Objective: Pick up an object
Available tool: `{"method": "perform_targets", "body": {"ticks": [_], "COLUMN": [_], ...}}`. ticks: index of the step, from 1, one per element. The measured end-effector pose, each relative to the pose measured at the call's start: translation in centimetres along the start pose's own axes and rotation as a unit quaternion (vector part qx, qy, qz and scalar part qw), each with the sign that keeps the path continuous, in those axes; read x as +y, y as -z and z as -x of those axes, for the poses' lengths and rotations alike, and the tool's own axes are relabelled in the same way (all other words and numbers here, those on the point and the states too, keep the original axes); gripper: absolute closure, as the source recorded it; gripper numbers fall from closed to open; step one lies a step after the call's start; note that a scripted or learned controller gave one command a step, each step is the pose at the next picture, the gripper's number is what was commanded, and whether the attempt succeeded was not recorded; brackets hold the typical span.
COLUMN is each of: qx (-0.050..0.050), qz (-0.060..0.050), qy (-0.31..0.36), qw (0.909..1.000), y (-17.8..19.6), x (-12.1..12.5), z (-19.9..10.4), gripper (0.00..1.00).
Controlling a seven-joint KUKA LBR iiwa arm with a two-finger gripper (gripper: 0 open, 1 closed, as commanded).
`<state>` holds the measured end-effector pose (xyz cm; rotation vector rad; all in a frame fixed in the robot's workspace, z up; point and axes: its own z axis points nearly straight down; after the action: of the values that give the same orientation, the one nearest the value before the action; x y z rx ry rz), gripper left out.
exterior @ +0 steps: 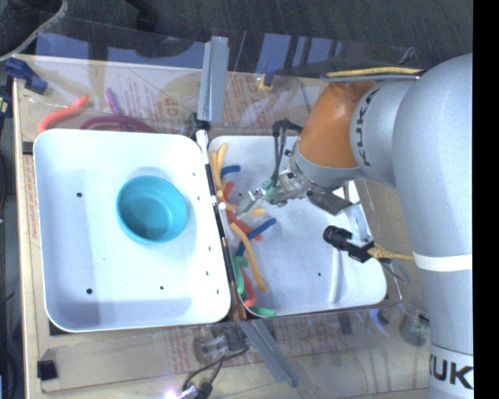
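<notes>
End effector (262, 194) is hanging low in the right bin (349, 293) beside coloured sticks (248, 252); finger state is reading as unclear. Blue bowl (154, 209) is sitting in the left bin (66, 289).

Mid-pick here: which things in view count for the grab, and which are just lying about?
For the job:
- gripper, low in the right bin
- pile of yellow, red, green and blue strips along that bin's left wall

Lying about:
- blue bowl in the left bin
- pink and orange tubing on the bench behind the left bin
</notes>
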<state>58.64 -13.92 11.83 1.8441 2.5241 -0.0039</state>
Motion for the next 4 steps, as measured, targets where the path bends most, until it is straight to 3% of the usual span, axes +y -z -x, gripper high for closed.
{"method": "perform_targets", "body": {"ticks": [1,2,3,4], "qx": [-0.003,0.000,0.007,0.007], "qz": [0.005,0.001,-0.005,-0.005], "qy": [0.005,0.009,-0.027,-0.028], "qw": [1.0000,1.0000,0.9996,0.9996], "y": [-1.7,-0.9,7.6,7.6], "x": [-1.3,-1.4,5.3,5.3], "z": [-2.0,-2.2,-8.5,-8.5], "gripper": [0.00,1.00,1.00,0.00]}}
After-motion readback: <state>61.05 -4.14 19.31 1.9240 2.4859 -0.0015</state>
